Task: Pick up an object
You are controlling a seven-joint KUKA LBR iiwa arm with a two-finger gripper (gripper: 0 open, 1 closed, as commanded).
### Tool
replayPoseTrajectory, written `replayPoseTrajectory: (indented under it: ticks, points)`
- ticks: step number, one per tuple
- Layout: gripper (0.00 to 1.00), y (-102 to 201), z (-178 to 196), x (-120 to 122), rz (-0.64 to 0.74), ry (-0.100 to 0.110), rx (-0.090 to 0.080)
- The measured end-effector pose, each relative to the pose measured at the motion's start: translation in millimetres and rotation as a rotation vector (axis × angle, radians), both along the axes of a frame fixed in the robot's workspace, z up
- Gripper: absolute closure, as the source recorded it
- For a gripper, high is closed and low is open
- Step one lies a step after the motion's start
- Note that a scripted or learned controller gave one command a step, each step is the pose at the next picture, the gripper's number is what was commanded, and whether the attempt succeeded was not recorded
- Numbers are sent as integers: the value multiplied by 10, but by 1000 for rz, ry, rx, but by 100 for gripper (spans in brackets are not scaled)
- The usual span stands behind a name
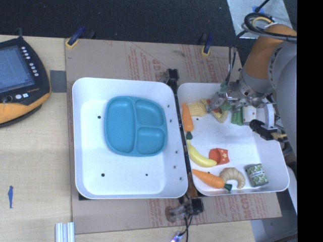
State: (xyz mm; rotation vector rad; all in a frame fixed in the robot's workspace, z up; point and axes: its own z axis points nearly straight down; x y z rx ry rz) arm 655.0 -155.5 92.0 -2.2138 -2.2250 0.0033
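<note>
My gripper [221, 104] is low over the far part of the right bin [270, 158], reaching in from the right. It sits right above a small yellow-brown piece [220, 116], with a yellow toy [197, 108] to its left and a green item [236, 116] to its right. Elsewhere in this bin lie an orange carrot [186, 118], a banana [200, 157], a red pepper [219, 156], a second carrot [208, 178], a croissant [232, 175] and a green can [256, 175].
The left bin [88, 150] holds a blue divided plate [135, 125]. A teach pendant [19, 80] lies at the bench's left edge. The arm's grey body and orange band [262, 54] rise over the right bin's far right corner.
</note>
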Motion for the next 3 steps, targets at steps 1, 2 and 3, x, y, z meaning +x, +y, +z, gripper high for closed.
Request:
replayPoseTrajectory:
  ticks: [1, 2, 3]
  points:
    - [100, -12, 99, -22, 5, 13, 1]
    - [100, 646, 1278, -214, 1, -4, 0]
    - [100, 1372, 1439, 15, 0, -1, 0]
